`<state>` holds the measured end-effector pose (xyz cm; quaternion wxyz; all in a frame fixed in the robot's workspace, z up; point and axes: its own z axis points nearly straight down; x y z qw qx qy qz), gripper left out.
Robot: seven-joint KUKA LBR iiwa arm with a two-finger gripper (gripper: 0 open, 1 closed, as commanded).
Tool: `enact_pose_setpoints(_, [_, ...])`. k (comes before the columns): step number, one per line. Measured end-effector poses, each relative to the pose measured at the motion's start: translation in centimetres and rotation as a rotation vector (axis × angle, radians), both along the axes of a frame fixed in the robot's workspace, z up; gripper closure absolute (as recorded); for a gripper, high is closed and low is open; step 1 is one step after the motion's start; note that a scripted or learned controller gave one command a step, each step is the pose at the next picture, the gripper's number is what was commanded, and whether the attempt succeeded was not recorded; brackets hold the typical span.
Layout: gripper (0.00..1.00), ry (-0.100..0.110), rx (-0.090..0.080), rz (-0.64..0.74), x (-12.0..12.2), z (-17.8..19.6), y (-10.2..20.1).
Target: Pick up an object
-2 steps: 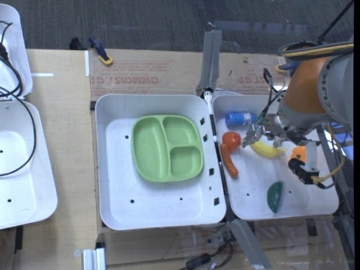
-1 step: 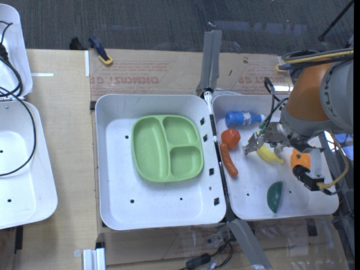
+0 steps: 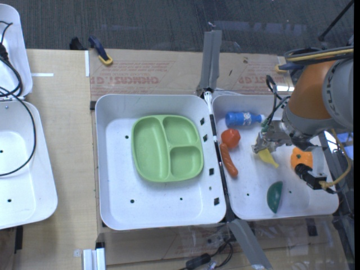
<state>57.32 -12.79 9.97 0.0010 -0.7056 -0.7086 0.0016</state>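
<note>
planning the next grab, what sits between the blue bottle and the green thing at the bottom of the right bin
In the camera view, between the blue bottle and the green object sit the gripper and a yellow object just below it; the rest is bare bin floor.

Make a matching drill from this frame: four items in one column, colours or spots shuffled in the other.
Items:
1. divided plate
2. bottle
3. carrot-like piece
4. leaf-shaped piece

Descriptions:
A. dark green, near the right bin's front edge
B. blue, at the back of the right bin
C. light green, alone in the left bin
D. orange-red, by the divider between the bins

Pairs: 1-C, 2-B, 3-D, 4-A
</note>
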Motion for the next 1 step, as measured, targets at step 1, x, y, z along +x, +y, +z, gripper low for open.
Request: enact_pose_setpoints(1, [1.0,-0.003,0.0,0.129,5.9,9.17,8.0])
